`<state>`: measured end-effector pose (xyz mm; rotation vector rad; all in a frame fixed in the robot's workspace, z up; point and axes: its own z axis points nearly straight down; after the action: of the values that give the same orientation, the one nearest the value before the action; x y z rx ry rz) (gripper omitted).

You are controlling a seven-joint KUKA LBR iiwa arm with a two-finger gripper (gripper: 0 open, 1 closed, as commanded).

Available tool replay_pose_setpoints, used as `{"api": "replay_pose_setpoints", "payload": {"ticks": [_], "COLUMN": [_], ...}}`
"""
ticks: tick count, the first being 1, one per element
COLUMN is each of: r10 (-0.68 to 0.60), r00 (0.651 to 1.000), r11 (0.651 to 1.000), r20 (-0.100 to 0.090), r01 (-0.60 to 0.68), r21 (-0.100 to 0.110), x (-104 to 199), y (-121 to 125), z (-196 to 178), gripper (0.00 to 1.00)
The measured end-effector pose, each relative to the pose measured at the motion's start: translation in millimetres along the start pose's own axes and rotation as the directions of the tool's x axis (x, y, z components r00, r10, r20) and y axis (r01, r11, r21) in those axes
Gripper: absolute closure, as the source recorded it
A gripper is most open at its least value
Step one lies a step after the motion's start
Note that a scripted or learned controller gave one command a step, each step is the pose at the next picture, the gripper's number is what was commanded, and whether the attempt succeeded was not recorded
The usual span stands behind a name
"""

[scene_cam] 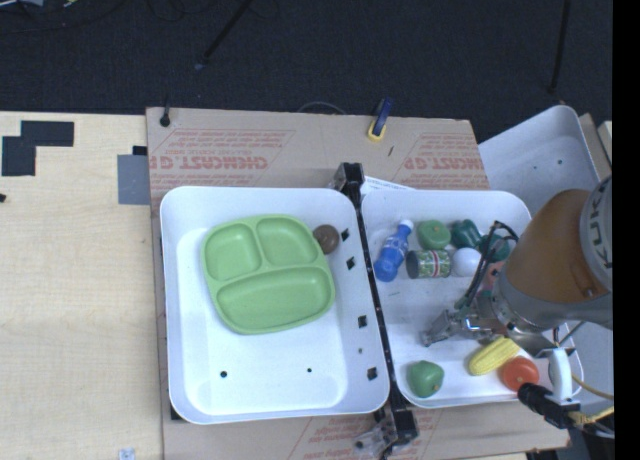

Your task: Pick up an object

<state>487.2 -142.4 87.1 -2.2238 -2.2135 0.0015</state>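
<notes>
Pick not done yet: nothing is lifted, every object is sitting on a bin floor. The arm [565,258] is reaching in from the right over the right bin [400,343], with the gripper [447,326] down low at the bin's middle, pointing left. Its two fingers are reading as spread apart, released, with bare white floor between them; nothing is being grasped. One tip looks close to the floor, contact too blurry to call.

Candidate objects are all lying in the right bin: a blue bottle [391,253] is leaning near the divider, a small jar with a green band [432,264] is just beside it, a green lid-like piece [433,234] and a dark green item [466,235] are sitting toward the far wall. A green pepper-like toy [425,378] is resting near the front wall, a yellow corn-like toy [494,355] is just beside the gripper, touching a red round toy [519,373].

The left bin [195,348] is holding a green divided tray [267,273] and a small brown ball [326,238].

Left to do, as I judge it: choosing a target, closing on it, lifting. The corn-like toy looks nearest.
</notes>
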Motion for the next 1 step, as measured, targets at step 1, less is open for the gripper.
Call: {"api": "replay_pose_setpoints", "payload": {"ticks": [1], "r10": [0.008], "r00": [1.0], "r11": [1.0], "r20": [0.0], "r01": [-0.008], "r21": [-0.001], "x": [-1.6], "y": [-0.2], "z": [-10.7], "gripper": [1.0]}}
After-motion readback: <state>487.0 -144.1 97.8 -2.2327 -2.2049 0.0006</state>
